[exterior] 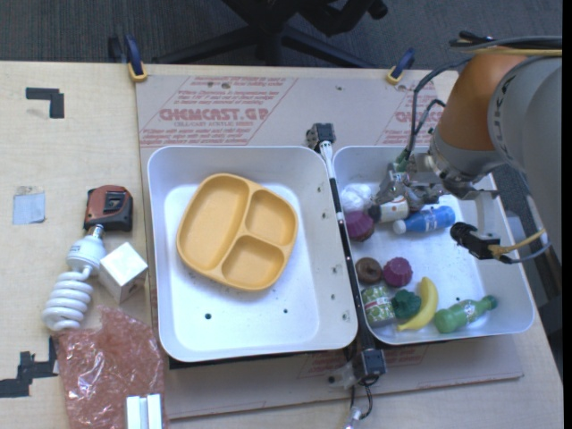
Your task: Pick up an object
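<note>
just below the gripper [399,189], jaw state hard to tell, crowded small bottle [393,211] and blue bottle [427,221]: could nudge either aside, pinching nothing.

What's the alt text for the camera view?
The gripper hangs low over the right bin, above a small white bottle among toy foods and a blue bottle. The left bin holds a yellow divided plate.

I counted two white bins [170,329]: the left held one yellow divided plate [237,231], the right roughly ten small items, including one banana [424,304], one green bottle [463,312] and one blue bottle [427,221]. Off-bin I saw one bulb [71,284], one tape measure [109,207], one white cube [123,270].
</note>
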Motion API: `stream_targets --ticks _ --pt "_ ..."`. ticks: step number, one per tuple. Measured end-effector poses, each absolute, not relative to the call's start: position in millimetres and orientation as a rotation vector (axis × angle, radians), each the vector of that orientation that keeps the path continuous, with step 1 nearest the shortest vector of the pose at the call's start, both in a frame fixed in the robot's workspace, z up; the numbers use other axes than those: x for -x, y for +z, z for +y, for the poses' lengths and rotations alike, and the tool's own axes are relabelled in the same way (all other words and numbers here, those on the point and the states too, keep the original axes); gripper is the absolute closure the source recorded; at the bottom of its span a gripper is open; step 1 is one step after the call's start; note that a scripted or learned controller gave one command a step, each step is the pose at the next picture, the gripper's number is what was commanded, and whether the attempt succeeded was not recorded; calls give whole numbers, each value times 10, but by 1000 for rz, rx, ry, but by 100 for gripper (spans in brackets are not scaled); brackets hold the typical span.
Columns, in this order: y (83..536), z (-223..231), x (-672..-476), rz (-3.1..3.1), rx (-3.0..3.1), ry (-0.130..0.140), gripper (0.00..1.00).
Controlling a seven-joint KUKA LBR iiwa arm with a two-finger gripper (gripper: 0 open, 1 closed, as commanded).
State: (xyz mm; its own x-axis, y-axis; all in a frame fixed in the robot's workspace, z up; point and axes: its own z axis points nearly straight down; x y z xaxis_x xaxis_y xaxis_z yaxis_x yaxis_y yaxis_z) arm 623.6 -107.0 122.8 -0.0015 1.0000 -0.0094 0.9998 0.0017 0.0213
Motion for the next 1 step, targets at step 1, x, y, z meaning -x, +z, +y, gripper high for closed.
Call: stream_targets --ticks 1 --pt "1227 -1069 -6236 2208 -2204 13 0"
